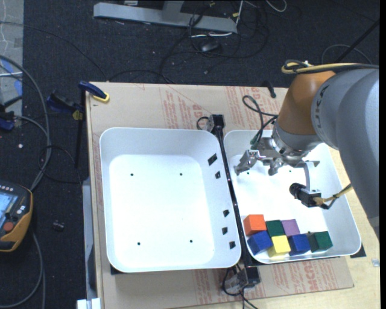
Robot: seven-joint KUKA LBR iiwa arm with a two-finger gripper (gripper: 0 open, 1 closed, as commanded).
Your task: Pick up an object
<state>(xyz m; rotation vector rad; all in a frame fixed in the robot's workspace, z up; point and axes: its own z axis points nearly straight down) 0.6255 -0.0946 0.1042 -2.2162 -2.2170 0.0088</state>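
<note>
Claw hangs open and empty over the far end of the right bin, blocks clustered at the near edge, so drop straight onto the orange block at the cluster's corner, fingers clear of the blue one

Dark speckled carpet floor surrounds a tan wooden bench board printed with red lettering. Beyond the board's far edge, a grey metal bar and tangled black cables. Left of the board, more cables and a yellow-black handheld pendant. Blue-yellow clamp at the board's far-left corner.
</note>
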